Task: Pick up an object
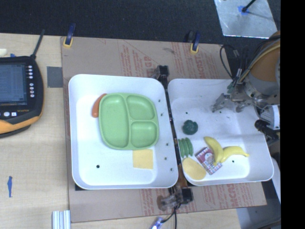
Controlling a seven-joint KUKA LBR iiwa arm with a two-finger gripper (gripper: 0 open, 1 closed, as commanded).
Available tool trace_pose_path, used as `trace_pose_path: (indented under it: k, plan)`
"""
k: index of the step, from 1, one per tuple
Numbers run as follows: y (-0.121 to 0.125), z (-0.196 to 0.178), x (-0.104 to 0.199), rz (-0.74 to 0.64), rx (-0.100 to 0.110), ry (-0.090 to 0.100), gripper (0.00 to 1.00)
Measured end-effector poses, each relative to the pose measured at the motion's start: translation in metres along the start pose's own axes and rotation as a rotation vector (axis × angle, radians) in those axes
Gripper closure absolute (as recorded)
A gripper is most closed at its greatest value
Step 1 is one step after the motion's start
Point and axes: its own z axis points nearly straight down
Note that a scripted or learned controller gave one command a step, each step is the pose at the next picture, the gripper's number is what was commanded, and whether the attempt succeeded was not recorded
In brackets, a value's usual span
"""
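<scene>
1. We see the gripper [225,104] hovering over the upper part of the right bin [200,87], reaching in from the right. Its two fingers look spread apart, with bare bin floor showing between them, and we see nothing held there.

2. The things we could pick lie below it in that bin: a dark green lump [190,126] toward the middle, a banana [220,149], a small red packet [206,157] touching the banana, a striped green piece [185,147] by the left wall, and a yellow round piece [194,168] in the lower left corner.

3. We judge the lump the nearest target. From the gripper it lies down and to the left in this view, well apart from the fingers and clear of the other items. It looks roughly round, so no long axis constrains the grasp.

4. The banana is farther, almost straight down from the gripper. Its long axis runs roughly left to right with a bend, so a grasp would want the fingers closing across it.

5. The left bin [78,128] holds a green tray [127,120], an orange piece [96,106] tucked at the tray's left edge, and a yellow square [143,159]. All are much farther off.
</scene>
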Motion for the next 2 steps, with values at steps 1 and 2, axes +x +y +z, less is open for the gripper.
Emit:
trace_pose_path:
  k: [1,2]
  plan:
    - [-0.079,-0.104,0.029,0.002,-0.004,0.002,0.0]
    - [-0.121,-0.076,0.057,0.001,-0.001,0.001,0.0]
